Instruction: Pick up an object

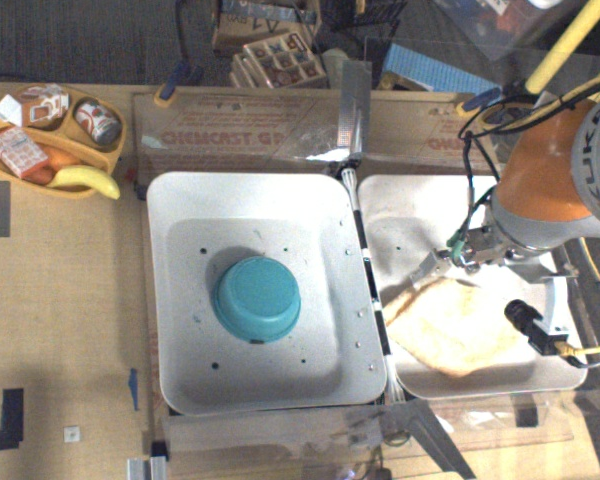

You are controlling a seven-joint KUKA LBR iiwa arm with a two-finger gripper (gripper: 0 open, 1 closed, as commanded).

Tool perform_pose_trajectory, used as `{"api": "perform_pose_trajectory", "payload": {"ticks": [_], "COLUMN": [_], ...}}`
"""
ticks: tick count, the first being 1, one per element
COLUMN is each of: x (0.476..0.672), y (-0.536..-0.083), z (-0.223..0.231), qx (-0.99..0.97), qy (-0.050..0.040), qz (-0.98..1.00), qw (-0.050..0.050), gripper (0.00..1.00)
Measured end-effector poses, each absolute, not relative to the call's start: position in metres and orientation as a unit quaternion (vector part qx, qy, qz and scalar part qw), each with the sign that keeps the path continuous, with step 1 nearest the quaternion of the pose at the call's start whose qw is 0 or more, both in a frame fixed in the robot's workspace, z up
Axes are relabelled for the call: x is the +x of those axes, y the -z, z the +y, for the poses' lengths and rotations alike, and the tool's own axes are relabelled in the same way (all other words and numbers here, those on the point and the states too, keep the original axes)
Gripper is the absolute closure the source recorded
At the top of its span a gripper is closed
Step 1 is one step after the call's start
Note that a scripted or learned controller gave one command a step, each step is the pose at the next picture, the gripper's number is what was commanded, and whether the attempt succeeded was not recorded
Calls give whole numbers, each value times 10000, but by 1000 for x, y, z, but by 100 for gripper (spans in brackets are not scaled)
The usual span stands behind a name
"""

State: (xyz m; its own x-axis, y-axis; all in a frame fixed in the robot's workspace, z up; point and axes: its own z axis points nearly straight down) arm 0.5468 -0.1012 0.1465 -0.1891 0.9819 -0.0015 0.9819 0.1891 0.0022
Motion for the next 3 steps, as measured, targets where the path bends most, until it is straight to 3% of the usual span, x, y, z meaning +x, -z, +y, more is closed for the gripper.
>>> {"api": "perform_pose_trajectory", "payload": {"ticks": [1,2,3], "x": [550,559,620], "y": [-90,-93,-89], "z": [-103,-187,-115], "qx": [6545,6393,5768], "qy": [-36,-4,-27], "qz": [7560,7690,8169], "qw": [40,23,51], "gripper": [0,0,0]}}
